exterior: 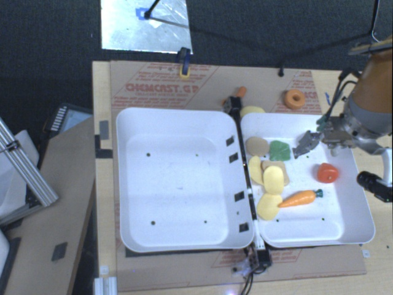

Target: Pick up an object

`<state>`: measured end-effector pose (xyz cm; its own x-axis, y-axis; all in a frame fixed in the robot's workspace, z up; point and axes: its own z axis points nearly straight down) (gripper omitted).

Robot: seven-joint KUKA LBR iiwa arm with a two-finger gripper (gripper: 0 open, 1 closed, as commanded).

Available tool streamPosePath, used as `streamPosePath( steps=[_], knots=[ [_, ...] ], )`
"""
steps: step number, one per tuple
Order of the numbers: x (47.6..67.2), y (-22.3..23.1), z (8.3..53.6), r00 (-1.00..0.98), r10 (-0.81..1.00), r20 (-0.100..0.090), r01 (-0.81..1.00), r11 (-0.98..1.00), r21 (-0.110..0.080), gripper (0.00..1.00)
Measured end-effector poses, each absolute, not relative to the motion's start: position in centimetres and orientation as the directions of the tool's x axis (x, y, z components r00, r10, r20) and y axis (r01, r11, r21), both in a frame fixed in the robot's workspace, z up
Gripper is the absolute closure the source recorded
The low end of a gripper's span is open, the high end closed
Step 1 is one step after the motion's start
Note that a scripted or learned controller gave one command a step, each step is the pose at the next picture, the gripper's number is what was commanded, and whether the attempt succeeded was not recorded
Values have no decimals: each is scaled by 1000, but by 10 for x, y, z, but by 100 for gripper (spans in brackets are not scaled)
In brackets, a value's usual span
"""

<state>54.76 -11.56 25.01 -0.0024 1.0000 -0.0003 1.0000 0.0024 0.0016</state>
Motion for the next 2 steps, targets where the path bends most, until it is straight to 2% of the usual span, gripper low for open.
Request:
streamPosePath(
  steps=[1,2],
  knots=[
    [582,-170,190,1,1000,-3,1000,-1,0,0],
    [660,-81,93,-13,1000,2,1000,13,6,0]
  ],
)
